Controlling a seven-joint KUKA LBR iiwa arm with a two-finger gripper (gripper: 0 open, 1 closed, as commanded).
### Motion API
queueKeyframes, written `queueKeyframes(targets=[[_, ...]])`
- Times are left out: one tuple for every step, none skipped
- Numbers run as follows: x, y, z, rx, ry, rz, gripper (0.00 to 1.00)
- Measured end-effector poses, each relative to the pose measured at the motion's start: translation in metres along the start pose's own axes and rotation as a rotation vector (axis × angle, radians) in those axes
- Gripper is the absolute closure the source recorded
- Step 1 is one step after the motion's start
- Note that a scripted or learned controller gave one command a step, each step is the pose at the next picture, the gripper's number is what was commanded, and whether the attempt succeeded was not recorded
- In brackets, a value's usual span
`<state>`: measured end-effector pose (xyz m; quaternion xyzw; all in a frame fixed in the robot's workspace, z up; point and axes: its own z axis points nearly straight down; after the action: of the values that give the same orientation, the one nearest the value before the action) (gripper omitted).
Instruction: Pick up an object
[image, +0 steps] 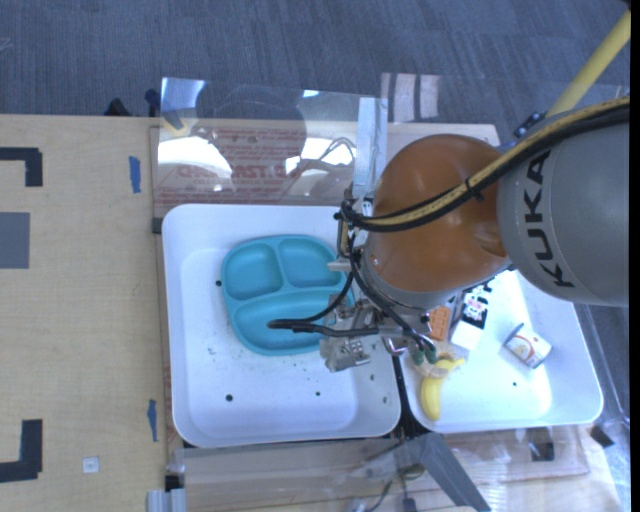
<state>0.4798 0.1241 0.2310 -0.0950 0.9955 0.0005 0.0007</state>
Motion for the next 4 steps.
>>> queueKeyframes(targets=[[-0.036,0.026,-0.044,-0.002,-0.008,0.372,1.00],[-0.027,0.100,-0.067,-0.003,-0.007,0.083,1.00],[-0.028,0.100,-0.079,-0.005,-0.016,0.083,1.00],[-0.020,0.044,-0.064,0.001,-0.001,-0.242,1.00]])
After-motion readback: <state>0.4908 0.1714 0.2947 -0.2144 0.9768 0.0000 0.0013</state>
